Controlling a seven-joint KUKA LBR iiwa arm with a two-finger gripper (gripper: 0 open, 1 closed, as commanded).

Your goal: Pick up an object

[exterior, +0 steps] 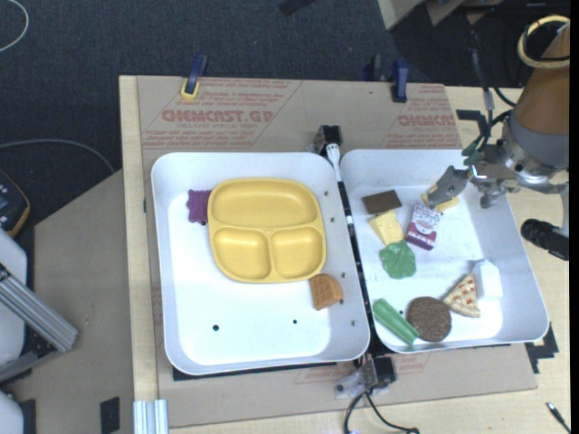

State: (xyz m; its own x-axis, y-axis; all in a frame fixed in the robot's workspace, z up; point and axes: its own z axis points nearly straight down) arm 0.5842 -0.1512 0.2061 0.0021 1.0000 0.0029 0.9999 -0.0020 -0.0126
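Note:
My gripper (pixel 466 193) hangs over the far right part of the right bin (pixel 516 242), open, with nothing between its fingers. Its left finger (pixel 446 188) is just above a purple and white packet (pixel 422 227) and a small yellow piece (pixel 449 205). Further left in that bin lie a brown square (pixel 381 202), a yellow cheese wedge (pixel 387 229) and a green leafy piece (pixel 397 260). Near the front edge are a green pickle (pixel 393 321), a round brown patty (pixel 428 318), a pizza slice (pixel 463 297) and a white block (pixel 489 278).
The left bin (pixel 181 278) holds a yellow divided plate (pixel 267 229), a purple item (pixel 197 206) at the plate's left and an orange-brown bread piece (pixel 326 290) by the right wall. The grey and orange arm (pixel 543 116) reaches in at the right.

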